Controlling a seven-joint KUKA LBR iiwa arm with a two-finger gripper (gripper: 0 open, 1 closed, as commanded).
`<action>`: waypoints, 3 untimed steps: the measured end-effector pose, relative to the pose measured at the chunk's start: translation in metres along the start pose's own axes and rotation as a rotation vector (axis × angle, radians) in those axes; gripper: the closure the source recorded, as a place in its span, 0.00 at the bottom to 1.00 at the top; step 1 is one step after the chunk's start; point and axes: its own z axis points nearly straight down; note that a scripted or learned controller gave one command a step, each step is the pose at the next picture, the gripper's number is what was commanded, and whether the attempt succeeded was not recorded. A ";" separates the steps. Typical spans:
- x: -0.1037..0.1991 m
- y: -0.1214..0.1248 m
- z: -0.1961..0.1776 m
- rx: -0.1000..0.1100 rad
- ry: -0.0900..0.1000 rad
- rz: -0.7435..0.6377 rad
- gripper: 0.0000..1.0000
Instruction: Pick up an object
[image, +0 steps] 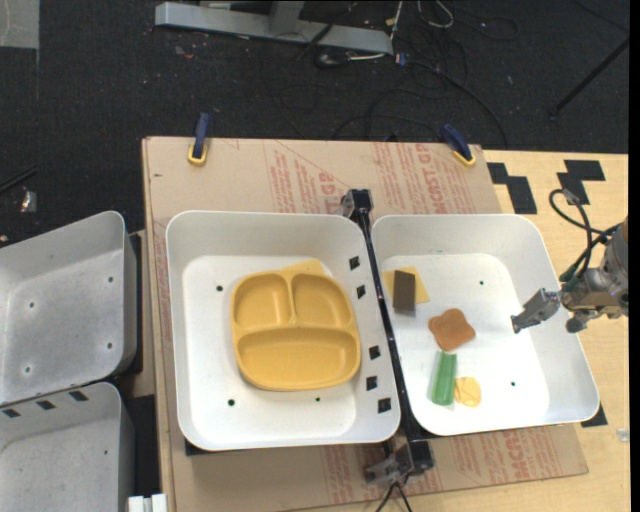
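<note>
Reaching in: the gripper (545, 312) comes from the right edge of the frame and sits over the right side of the right bin (520, 240), on its sloped wall.
Gripper state: whether it is spread or pressed together I cannot tell; one dark finger shows, and nothing is seen pinched in it.
Nearest object: a brown toast-shaped piece (451, 329) lies on the bin floor, left of the gripper and apart from it.
Lower objects: a green stick (443, 378) lies below the brown piece, near the lower middle of the frame; a small yellow piece (467, 391) is touching its right side.
Upper objects: a dark brown block (403, 289) lies in the upper left part of the right bin, on top of a flat yellow piece (421, 291).
Left bin: the left bin (190, 300) is in the centre of the frame and holds a yellow divided plate (295, 331) with three compartments.
Under the plate: a pale yellow sheet (312, 268) shows at its upper edge.
Bench: the bins stand on a cardboard sheet (270, 175).
</note>
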 end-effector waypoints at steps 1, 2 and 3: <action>0.000 0.003 -0.006 -0.011 -0.003 -0.004 0.00; 0.008 -0.004 0.050 -0.007 -0.001 -0.002 0.00; 0.006 -0.008 0.094 -0.009 -0.002 -0.002 0.00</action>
